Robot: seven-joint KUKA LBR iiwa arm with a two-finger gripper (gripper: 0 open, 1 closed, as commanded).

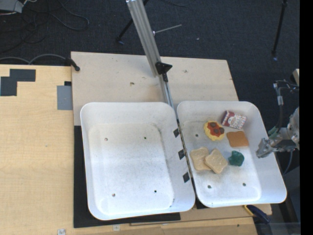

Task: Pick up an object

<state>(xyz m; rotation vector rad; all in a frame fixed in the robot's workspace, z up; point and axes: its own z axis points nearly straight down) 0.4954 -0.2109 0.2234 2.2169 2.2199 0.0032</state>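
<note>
The right bin [254, 190] holds several small items: a red and white packet [234, 119], a yellow round piece with a red top [214, 130], an orange-brown square [237, 139], a green lump [236, 158] and two tan slices [209, 160] lying together. My gripper [264, 149] hangs at the right rim of that bin, to the right of the green lump and apart from it. Nothing shows between its tips.
The left bin [98, 126] sits beside the right one, with black clips [181, 153] along their shared edge. A slanted metal post [146, 35] rises behind the bins. A wooden bench top [34, 146] lies to the left.
</note>
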